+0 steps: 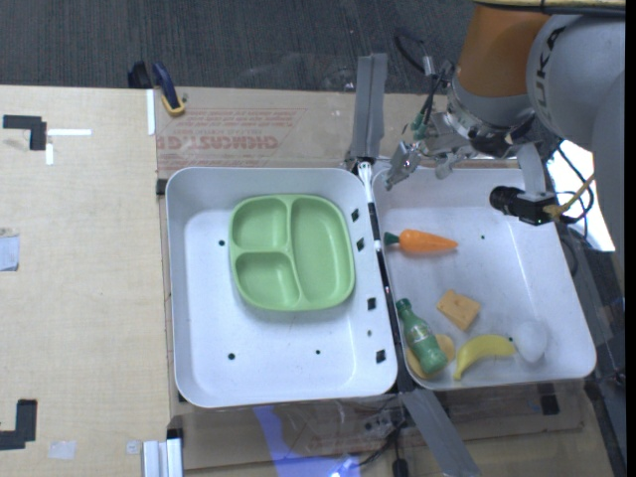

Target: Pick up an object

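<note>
Gripper (pixel 417 159) hovers above right bin (pixel 556 276) far-left corner; finger state cannot be determined. Carrot (pixel 425 242) lies nearby, untouched

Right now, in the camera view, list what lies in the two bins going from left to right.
green divided plate in the left bin → green bottle → carrot → piece of bread → banana, all four in the right bin.
</note>
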Controlling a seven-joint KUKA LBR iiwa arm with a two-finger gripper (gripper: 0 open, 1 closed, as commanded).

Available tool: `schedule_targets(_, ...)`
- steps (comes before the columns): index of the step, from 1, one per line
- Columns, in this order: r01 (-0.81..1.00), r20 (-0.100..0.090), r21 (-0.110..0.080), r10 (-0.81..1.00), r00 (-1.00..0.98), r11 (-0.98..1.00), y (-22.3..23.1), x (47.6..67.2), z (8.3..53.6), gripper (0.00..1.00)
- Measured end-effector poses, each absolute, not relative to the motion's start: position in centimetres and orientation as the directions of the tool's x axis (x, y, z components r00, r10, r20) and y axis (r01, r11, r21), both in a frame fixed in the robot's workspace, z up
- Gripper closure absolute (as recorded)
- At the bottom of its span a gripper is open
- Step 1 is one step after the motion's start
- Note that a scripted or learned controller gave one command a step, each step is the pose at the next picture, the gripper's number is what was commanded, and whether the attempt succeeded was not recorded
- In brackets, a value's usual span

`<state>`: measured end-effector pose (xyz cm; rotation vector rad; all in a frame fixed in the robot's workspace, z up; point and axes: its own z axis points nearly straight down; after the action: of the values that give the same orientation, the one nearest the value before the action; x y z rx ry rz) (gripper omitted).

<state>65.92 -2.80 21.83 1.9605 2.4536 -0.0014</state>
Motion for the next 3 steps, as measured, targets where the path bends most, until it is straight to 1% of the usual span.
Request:
schedule_targets(1,0.893,0.0,-0.001,0.893,-0.45,0.45,-6.1,60.7,19.1,0.0)
schedule_targets(2,0.876,0.0,-0.001,0.876,-0.482,0.482,-10.5,60.3,9.9,0.0)
schedule_targets(3,0.878,0.0,0.001,0.878,-0.478,0.478,-10.6,60.4,10.8,1.0)
